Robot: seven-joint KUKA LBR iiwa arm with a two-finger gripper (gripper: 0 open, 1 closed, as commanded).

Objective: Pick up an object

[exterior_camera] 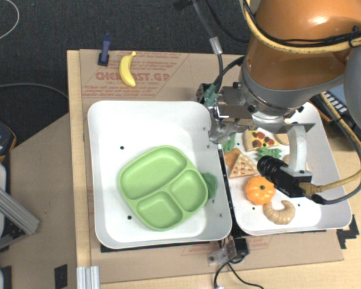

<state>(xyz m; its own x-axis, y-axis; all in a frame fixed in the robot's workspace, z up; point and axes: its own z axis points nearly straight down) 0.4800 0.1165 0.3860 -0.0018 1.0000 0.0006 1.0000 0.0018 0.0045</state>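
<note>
My gripper [224,127] hangs under the big orange-banded wrist, low over the near-left corner of the right bin [331,218], by the wall between the two bins. Right under and beside it lie a green toy piece [229,142], a small orange piece [231,158] and a pizza slice [242,167]. Further right a second pizza piece [262,140] lies partly under the arm. An orange pumpkin [260,191] and a tan croissant [280,212] sit at the front of that bin. The arm's bulk hides the gripper's tips.
A green divided plate [162,188] fills much of the left bin [108,125]. A yellow banana [127,69] and a blue clip [104,50] lie on the cardboard behind the bins. A black cable fitting [281,175] hangs over the right bin.
</note>
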